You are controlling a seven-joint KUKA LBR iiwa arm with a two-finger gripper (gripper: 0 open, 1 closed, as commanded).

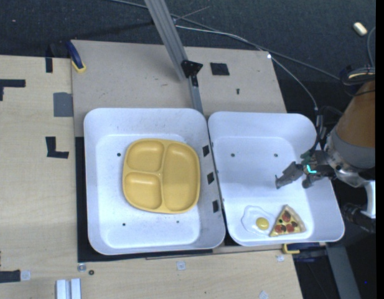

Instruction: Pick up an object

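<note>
- Yellow divided plate (161, 175): three compartments, lying flat in the middle of the left bin (104, 229), well to the left of my gripper. I judge it rigid plastic, light, wide and smooth; the raised rim is the only place I would take it.
- Fried egg toy (256, 222): flat white piece with a yellow yolk, on the right bin (254, 126) floor, below and just left of my gripper. I judge it thin, light, probably hard plastic, slippery on the floor; I would pinch across its edges.
- Pizza slice toy (286, 222): wedge with red toppings, just beside the egg on its right, near the bin's front wall, directly below my gripper. I judge it light and stiff, slightly thicker than the egg, the easier candidate; I would close across its two straight sides.
- Gripper (285, 180): low over the right bin, dark fingers pointing left, nothing between them. I cannot tell whether they are apart or together.
- Arm (356, 129): grey with orange band, to the right of the gripper.
</note>
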